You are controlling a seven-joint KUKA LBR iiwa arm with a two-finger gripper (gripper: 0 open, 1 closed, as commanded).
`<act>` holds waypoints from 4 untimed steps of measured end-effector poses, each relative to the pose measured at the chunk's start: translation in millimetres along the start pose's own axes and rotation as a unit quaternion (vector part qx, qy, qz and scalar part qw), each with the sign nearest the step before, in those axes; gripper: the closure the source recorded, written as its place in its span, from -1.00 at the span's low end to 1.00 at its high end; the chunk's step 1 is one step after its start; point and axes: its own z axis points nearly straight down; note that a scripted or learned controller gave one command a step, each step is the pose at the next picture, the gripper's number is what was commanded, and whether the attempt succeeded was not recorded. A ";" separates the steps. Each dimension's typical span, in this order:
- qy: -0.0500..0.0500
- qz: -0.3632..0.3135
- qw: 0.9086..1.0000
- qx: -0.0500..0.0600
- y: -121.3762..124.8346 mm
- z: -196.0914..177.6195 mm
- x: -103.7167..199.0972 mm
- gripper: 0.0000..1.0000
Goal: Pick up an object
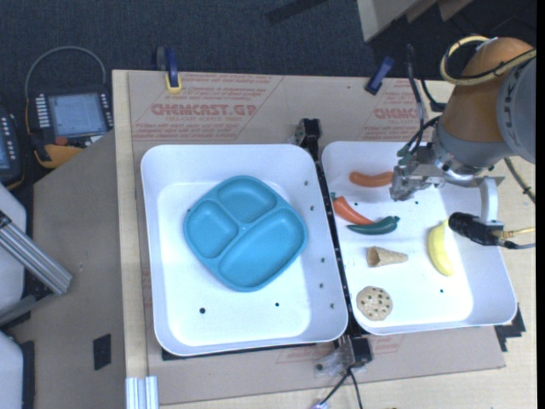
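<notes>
The right bin holds several toy foods. An orange sausage lies at its far left, with an orange-red carrot and a green chilli just below it. A cone and a cookie lie nearer the front, and a yellow banana lies to the right. My gripper hangs low over the bin's far part, just right of the sausage's end. Nothing shows in its grasp.
The left bin carries a blue divided plate. The grey arm with its orange band comes in from the upper right. A black cable fitting sticks out over the right bin near the banana.
</notes>
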 end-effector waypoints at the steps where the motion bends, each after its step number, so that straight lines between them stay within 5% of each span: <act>1: 0.000 0.000 1.000 -0.001 4.6 -62.1 6.8 1.00; 2: 0.000 0.000 1.000 0.001 5.6 -78.8 6.8 1.00; 4: 0.002 -0.003 1.000 0.003 -10.6 -99.4 113.1 1.00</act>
